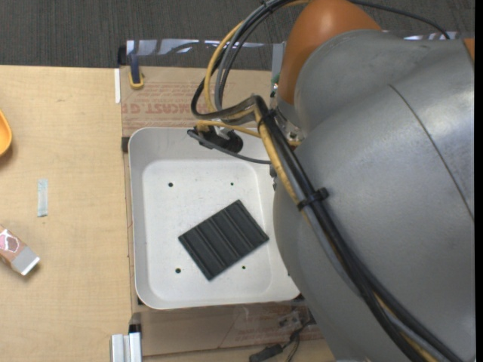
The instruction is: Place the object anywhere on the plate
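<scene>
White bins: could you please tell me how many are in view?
1. The bin sits mid-frame holding a dark ribbed slab; the arm covers its right side and could hide another.

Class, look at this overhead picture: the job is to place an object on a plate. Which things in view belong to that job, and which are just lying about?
Belongs to the job:
dark ribbed slab in the white bin

Lying about:
orange item at the left edge
small grey strip
small wrapped piece

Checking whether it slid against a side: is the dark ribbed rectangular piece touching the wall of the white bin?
Apart. The camera view shows the dark ribbed piece lying flat on the floor of the white bin, with bare white floor on every side.
</scene>
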Robot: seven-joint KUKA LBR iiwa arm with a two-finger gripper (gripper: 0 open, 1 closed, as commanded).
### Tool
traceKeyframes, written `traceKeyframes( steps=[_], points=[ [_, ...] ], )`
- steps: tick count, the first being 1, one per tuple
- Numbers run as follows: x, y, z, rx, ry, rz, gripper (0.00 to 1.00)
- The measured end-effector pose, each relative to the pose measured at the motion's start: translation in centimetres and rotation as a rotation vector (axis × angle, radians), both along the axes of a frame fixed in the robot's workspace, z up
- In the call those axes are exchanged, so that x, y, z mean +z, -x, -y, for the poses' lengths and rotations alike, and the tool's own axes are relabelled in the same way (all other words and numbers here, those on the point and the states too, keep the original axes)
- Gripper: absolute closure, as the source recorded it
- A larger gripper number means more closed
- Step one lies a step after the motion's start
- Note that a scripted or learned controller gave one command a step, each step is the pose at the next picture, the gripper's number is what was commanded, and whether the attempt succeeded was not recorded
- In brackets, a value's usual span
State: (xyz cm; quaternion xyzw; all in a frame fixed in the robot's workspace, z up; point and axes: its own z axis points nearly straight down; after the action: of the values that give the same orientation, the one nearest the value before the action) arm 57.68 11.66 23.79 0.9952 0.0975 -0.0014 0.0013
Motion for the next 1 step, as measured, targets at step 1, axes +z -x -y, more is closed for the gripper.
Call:
traceKeyframes(
  steps=[1],
  points=[
    [0.03, 0.0, -0.01, 0.001, 0.0, 0.0, 0.0]
  ],
)
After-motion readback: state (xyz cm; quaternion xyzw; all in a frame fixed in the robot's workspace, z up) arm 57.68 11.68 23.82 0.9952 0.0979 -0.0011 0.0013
